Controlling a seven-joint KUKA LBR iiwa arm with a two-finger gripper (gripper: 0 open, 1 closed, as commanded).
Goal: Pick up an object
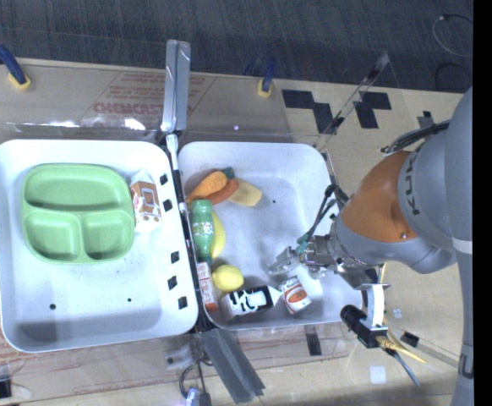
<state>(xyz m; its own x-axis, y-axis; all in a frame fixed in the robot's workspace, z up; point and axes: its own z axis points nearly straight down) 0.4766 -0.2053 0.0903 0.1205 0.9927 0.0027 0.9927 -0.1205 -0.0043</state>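
Gripper (290, 263) low in right bin (301, 163), just above small red-white container (294, 294) near front wall; likely lining up a pick there. Cannot tell if the fingers are spread or closed, too blurred. Nothing visibly held. Other candidates crowd the divider side: green bottle (202, 225), lemon (227, 277), carrot (212, 183). Green tray (79, 211) fills left bin (26, 311).

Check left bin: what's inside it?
The left bin holds a green divided tray and, beside it against the bin's right wall, a small orange-and-white carton. Whatever lies under the tray is covered, so I can't tell.
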